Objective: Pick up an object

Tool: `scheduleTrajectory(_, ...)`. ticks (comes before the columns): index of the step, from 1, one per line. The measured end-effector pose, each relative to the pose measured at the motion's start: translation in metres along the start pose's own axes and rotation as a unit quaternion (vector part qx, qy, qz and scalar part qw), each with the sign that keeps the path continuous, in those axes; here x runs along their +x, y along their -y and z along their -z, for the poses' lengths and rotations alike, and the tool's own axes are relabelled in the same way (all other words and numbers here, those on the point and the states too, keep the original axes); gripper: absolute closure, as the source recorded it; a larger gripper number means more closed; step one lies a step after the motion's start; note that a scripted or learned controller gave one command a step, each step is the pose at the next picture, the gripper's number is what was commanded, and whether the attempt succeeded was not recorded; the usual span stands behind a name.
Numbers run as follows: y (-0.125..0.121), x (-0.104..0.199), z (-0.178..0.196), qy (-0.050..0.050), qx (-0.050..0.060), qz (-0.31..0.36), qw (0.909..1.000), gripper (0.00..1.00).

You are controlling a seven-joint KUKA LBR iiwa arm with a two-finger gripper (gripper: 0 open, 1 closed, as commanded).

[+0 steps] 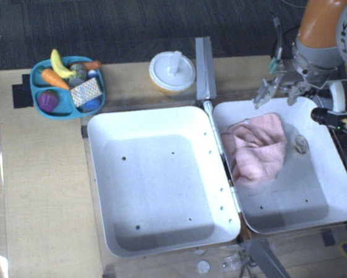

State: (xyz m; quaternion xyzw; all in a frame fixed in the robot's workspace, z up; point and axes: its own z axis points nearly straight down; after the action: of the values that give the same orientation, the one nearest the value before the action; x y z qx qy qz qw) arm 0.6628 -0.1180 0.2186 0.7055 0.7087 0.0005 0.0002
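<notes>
A crumpled pink cloth (257,148) lies in the left half of the right bin (336,204). To its right, on the bin floor, rests a small grey round object (301,145). My gripper (278,94) hangs over the bin's far rim, above and just behind the cloth. Its two fingers are spread apart, and nothing sits between them.
The left bin (105,193) adjoins the right one. Behind the bins stand a blue tray (38,88) of toy food and a white lidded tub (172,71). A metal post (203,69) rises between the bins' far corners. Cables (339,119) run at the right.
</notes>
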Motion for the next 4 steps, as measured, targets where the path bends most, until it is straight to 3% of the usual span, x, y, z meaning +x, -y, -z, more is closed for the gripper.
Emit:
scheduleTrajectory(1,-0.007,-0.009,-0.124,0.000,-0.002,0.072,0.9974,0.00)
scheduleTrajectory(2,0.029,-0.052,-0.129,0.002,-0.006,0.074,0.9972,0.00)
scheduleTrajectory(3,0.020,-0.074,-0.054,0.001,-0.001,-0.064,0.9979,0.00)
scheduleTrajectory(4,0.045,-0.043,-0.125,0.000,-0.003,-0.062,0.9981,0.00)
